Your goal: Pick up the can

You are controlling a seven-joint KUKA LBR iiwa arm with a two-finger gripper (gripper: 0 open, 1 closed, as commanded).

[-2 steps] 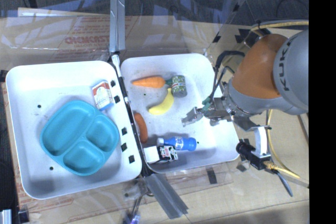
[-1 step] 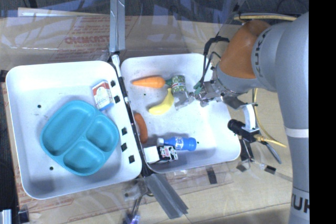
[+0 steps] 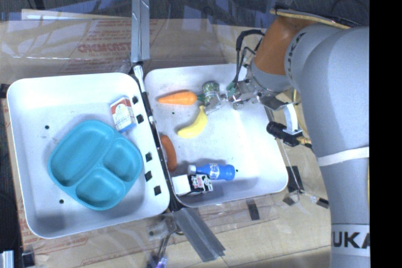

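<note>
The hand (image 3: pixel 221 97) sits low in the right bin (image 3: pixel 264 160), and the can (image 3: pixel 210 90) lies right at its tip, on the side away from the arm's wrist; whether it is pinched, or how the hand is set, I cannot tell. The can shows its round end toward the camera, so it looks to be lying over, though its long axis is hard to judge. Just beyond it lies a carrot (image 3: pixel 177 98), and below the hand a banana (image 3: pixel 194 124). Farther off are a brown object (image 3: pixel 168 152), a blue bottle (image 3: pixel 216 171) and a small carton (image 3: pixel 200 183), its print unreadable. Across the divider, a red-labelled packet (image 3: pixel 120 113) and blue tray (image 3: pixel 95 163). Faint red lettering on the counter (image 3: pixel 94 41) is illegible; "UKA" shows on the arm (image 3: pixel 350 239).
</note>
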